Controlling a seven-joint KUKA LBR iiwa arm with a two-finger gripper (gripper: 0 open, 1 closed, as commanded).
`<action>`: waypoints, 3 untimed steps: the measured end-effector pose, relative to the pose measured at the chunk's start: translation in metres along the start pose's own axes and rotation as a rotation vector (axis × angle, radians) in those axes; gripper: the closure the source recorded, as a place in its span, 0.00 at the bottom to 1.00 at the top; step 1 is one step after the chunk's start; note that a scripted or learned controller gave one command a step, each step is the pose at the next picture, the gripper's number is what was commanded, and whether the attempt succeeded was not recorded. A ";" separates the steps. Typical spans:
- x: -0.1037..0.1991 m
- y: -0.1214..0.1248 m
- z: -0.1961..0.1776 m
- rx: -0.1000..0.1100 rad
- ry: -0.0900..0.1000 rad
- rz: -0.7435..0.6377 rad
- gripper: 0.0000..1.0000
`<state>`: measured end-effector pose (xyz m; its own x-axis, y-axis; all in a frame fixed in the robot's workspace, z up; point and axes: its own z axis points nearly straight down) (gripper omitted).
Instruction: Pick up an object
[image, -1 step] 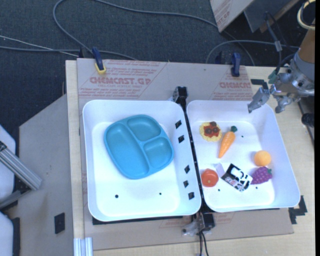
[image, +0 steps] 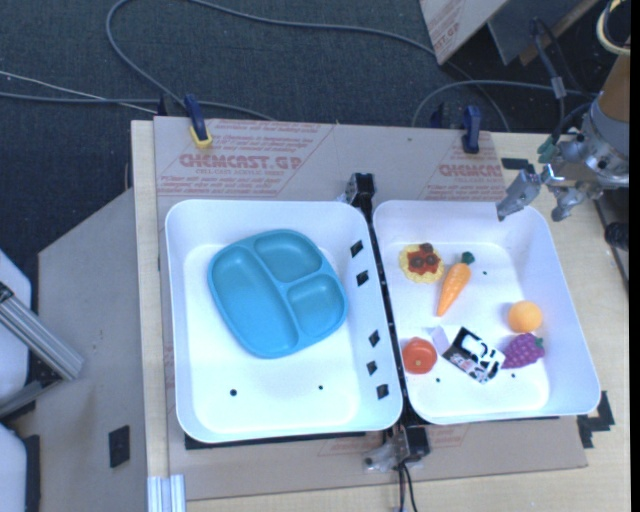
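From the camera above the bench, we saw two white bins side by side on a brown board. The left bin (image: 190, 390) held a blue sectioned plate (image: 277, 291), lying flat toward its far half.

The right bin (image: 570, 330) held the small items. A toy carrot (image: 453, 285) lay tilted, its green top toward the far wall. Just left of it sat a yellow round piece with dark and red topping (image: 421, 261). An orange (image: 524, 316) rested near the right wall, with a bunch of purple grapes (image: 522, 350) just in front of it. A black-and-white packet (image: 472, 355) lay beside the grapes, and a red tomato (image: 419, 355) sat near the packet, close to the divider.

The gripper (image: 541, 195) hung over the far right corner of the right bin, well apart from every item. Its two fingers (image: 517, 193) were spread, and we saw nothing between them. The grey arm reached in from the right edge.

Two blue clamps (image: 197, 120) pinned the board at its far edge, and grey cables (image: 330, 25) trailed over the dark floor behind.
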<state>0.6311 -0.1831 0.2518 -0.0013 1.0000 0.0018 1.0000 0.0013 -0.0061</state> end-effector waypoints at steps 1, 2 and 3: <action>0.001 -0.002 0.068 0.007 0.002 0.001 0.00; -0.002 0.002 0.134 0.007 0.002 0.001 0.00; -0.001 0.001 0.173 0.004 0.002 0.000 0.00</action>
<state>0.6308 -0.1834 0.0788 -0.0010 1.0000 0.0035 0.9999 0.0010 -0.0101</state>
